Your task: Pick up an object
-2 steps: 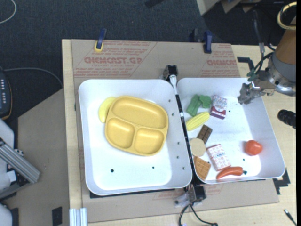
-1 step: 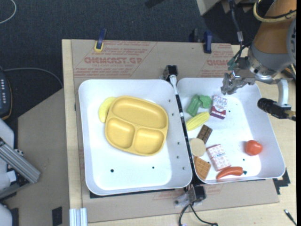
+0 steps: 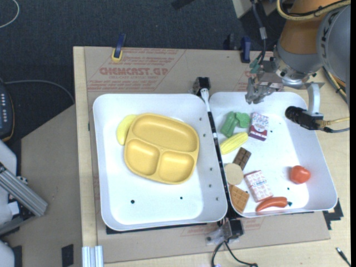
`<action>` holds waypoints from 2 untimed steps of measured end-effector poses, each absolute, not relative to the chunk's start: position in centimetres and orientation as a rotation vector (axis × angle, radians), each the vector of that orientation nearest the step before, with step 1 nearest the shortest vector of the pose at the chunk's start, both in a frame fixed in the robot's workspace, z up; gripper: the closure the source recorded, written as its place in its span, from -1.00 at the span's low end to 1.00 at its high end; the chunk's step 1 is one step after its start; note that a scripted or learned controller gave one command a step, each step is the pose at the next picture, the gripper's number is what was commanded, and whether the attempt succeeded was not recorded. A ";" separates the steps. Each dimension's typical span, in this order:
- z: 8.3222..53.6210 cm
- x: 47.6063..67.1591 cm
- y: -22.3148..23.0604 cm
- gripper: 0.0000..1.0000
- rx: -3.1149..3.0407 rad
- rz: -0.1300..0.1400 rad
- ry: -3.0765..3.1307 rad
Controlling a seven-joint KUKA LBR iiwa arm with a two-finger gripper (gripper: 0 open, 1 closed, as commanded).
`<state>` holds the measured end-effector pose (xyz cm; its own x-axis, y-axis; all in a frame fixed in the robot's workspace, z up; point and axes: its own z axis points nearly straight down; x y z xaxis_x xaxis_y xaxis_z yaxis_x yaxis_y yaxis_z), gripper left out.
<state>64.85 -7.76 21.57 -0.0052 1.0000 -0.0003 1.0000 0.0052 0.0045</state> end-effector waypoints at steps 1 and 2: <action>23.6 66.3 -3.9 1.00 2.213 0.007 2.225; 23.2 66.7 -5.2 1.00 2.220 0.001 2.218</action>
